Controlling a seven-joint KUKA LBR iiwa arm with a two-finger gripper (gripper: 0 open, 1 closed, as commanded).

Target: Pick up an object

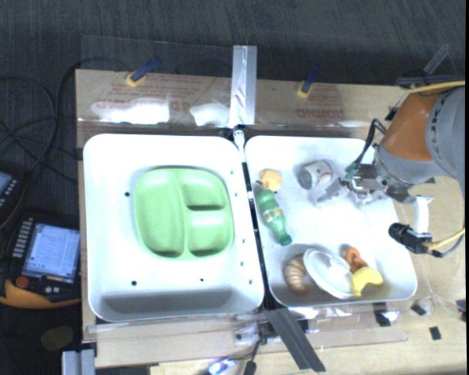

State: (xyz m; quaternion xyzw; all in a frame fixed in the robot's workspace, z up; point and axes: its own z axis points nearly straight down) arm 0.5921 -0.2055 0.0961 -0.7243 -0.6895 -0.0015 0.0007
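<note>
My gripper [363,186] hangs over the upper right part of the right bin [328,148], just right of a small metal cup [314,175] lying on its side. A green bottle [271,214] lies by the bin's left wall, with a small yellow-orange piece [270,180] above it. Near the front sit a white bowl [328,272], a brown roll [295,273] and a yellow and orange toy [361,272]. I see nothing held in the gripper.
The left bin [109,287] holds a green divided plate [181,212]. The grey arm with its orange band [410,135] comes in from the right, above the bin's right rim. A black cable end [406,235] hangs over that rim.
</note>
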